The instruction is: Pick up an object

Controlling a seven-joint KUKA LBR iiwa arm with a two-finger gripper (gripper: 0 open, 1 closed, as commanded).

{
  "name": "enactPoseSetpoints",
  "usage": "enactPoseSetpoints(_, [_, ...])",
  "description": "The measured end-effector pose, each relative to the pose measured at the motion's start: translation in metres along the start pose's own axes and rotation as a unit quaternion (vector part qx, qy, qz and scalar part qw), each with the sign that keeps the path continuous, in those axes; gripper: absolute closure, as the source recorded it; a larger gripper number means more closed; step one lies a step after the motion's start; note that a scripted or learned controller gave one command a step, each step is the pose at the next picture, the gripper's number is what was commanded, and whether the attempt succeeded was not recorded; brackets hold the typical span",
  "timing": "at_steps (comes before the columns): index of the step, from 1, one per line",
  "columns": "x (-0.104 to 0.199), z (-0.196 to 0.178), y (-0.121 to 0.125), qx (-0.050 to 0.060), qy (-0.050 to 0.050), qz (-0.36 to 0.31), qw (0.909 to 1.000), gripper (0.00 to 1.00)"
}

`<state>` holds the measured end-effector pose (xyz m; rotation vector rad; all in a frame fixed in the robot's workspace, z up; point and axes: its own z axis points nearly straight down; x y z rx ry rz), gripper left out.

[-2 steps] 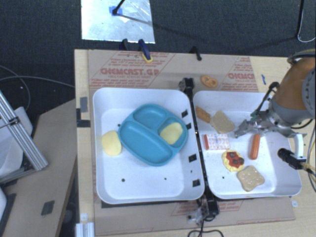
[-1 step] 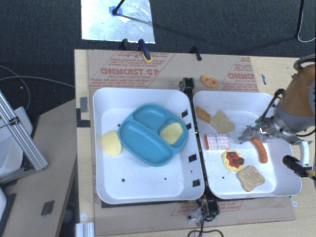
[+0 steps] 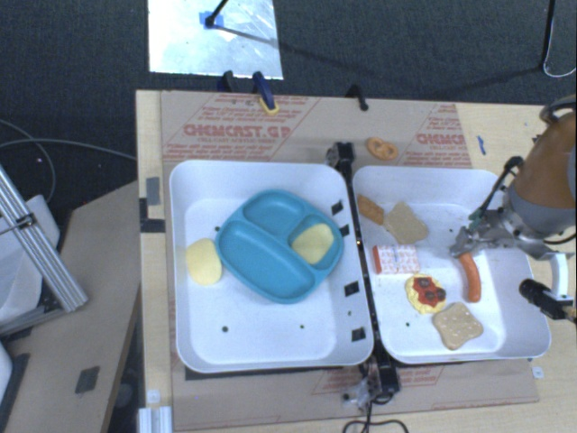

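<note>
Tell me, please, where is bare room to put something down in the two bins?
Left bin: the front floor below the blue plate. Right bin: the back strip above the bread slice. Crowded: around the sausage, under the gripper.

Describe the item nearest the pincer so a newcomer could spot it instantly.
Look in the right bin, toward its right side, just below the pincer. There lies a toy sausage, a slim orange-red stick running roughly up and down the view. Its neighbours, the pizza slice and toast, are flat and wide.
</note>
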<state>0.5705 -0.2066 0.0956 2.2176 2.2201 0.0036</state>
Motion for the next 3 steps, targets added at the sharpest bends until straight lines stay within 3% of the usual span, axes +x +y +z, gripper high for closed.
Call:
enactPoseSetpoints(1, [0.055, -0.114, 0.021, -0.002, 0.000, -0.003, 1.0000, 1.00])
enactPoseSetpoints(2, [0.105, -0.090, 0.103, -0.002, 0.001, -0.005, 1.0000, 1.00])
enactPoseSetpoints(3, [0.155, -0.118, 0.099, 0.000, 0.001, -0.003, 1.0000, 1.00])
